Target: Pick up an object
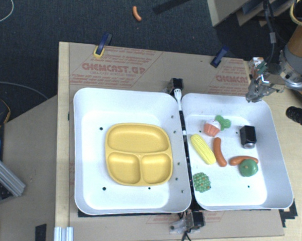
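The right bin (276, 167) holds several toy foods: a yellow corn cob (202, 149), a red-orange sausage (220, 151), a broccoli floret (202, 182), a strawberry-like piece with a green top (212, 127), a green ball with an orange stalk (247, 166) and a black block (248, 136). My gripper (255, 94) hangs above the far rim of the right bin, up and slightly right of the black block, apart from every object. Nothing shows between its fingers.
The left bin (81, 154) carries a yellow three-compartment tray (138, 153). A brown cardboard sheet (139, 70) lies under both bins with clamps at its far edge. A black hinge strip (181, 119) runs between the bins.
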{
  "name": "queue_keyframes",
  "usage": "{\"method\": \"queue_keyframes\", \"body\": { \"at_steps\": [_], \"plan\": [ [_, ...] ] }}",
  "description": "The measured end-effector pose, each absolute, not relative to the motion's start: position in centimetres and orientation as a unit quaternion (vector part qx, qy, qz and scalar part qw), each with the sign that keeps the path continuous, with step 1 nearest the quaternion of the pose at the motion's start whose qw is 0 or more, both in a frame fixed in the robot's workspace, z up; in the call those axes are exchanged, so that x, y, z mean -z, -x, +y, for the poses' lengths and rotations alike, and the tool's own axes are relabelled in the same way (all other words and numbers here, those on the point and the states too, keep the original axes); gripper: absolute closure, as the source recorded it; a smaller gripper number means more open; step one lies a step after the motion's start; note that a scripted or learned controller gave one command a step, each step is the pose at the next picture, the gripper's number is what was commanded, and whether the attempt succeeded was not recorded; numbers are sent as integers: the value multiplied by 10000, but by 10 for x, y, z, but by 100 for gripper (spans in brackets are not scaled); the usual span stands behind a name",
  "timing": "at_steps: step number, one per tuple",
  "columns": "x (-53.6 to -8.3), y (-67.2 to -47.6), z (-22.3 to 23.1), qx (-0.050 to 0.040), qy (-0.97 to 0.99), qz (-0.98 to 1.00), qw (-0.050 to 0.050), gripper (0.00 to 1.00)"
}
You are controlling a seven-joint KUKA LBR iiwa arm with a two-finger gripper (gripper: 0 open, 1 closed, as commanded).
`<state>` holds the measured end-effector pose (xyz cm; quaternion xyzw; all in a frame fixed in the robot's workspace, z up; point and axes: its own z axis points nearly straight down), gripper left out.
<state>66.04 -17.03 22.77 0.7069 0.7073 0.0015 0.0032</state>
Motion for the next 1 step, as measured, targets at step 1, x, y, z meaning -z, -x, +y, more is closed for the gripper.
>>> {"method": "queue_keyframes", "body": {
  "at_steps": [1],
  "plan": [
    [-217,-633,-129,3,-7058,7084,-20,100]
  ]
}}
